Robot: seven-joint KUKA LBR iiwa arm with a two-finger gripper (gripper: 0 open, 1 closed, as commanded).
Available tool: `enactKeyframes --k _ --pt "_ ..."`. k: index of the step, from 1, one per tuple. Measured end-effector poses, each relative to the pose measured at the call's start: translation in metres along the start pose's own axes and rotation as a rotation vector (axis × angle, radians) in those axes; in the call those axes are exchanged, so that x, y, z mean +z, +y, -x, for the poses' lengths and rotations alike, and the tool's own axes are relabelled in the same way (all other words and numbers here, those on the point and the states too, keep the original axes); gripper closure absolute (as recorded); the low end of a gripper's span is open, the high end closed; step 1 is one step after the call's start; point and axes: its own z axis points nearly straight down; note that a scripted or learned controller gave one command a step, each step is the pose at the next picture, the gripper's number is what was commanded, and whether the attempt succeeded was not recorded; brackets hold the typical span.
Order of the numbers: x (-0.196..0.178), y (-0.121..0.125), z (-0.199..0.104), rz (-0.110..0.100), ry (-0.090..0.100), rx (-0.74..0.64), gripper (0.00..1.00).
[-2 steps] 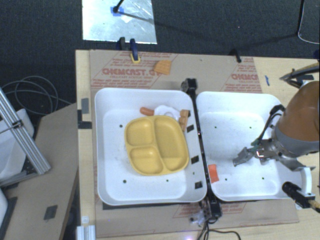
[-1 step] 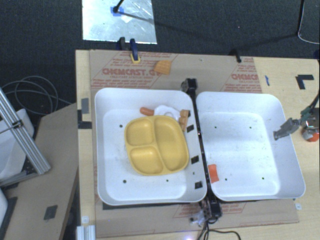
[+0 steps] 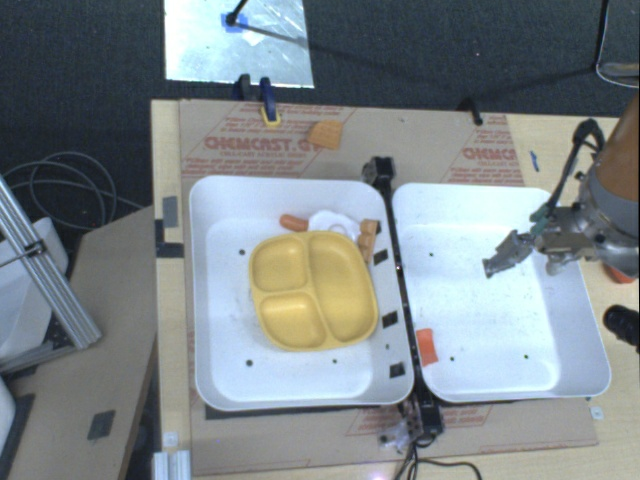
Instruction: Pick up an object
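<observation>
A yellow three-compartment plate (image 3: 311, 291) lies in the left bin (image 3: 215, 268). Behind it sit a small orange carrot-like piece (image 3: 293, 223), a white object (image 3: 334, 223) and a tan block (image 3: 368, 235). An orange-red block (image 3: 426, 346) rests at the near left edge of the right bin (image 3: 570, 368). My gripper (image 3: 503, 257) hangs over the middle of the right bin, reaching in from the right, with nothing seen between its fingers.
A tan sponge-like piece (image 3: 325, 133) lies on the cardboard behind the bins, near a blue-and-yellow clamp (image 3: 267, 101). A black divider with clips (image 3: 392, 268) runs between the bins. Cables and a metal frame stand at the left.
</observation>
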Motion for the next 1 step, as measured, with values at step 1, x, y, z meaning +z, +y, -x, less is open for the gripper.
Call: enactKeyframes --k 1 --pt "0.0511 0.008 -0.0541 -0.008 0.0 0.005 0.0"
